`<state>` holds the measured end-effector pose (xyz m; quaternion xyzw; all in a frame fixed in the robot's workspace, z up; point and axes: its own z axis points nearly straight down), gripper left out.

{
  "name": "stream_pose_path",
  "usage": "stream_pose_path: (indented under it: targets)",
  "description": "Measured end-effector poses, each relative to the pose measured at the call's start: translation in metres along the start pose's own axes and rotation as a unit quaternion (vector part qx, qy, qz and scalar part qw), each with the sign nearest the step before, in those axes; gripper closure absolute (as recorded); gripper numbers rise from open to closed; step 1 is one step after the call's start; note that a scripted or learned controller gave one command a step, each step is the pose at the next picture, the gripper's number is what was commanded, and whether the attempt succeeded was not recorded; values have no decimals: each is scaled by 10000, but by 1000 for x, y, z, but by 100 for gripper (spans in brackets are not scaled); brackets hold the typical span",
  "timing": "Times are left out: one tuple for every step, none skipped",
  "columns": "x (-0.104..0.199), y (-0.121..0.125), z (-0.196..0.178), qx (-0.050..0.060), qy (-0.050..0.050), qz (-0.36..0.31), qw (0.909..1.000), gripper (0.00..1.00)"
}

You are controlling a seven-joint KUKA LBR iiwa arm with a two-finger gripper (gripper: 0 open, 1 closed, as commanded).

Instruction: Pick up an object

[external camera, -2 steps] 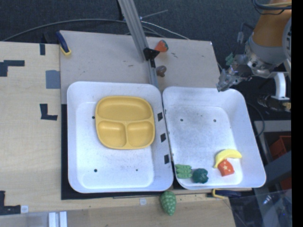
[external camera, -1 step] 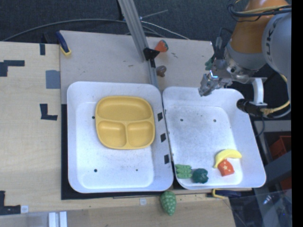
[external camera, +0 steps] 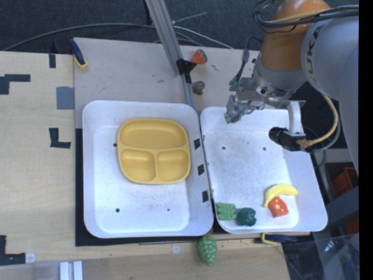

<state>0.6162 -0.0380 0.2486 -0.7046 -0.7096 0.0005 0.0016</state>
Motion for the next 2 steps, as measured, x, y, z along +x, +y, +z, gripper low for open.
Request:
stream_pose_path:
  targets:
    - [52,-8,16,5,-2,0,10000,100]
    - [96,-11,19,-1,-4,2,10000,100]
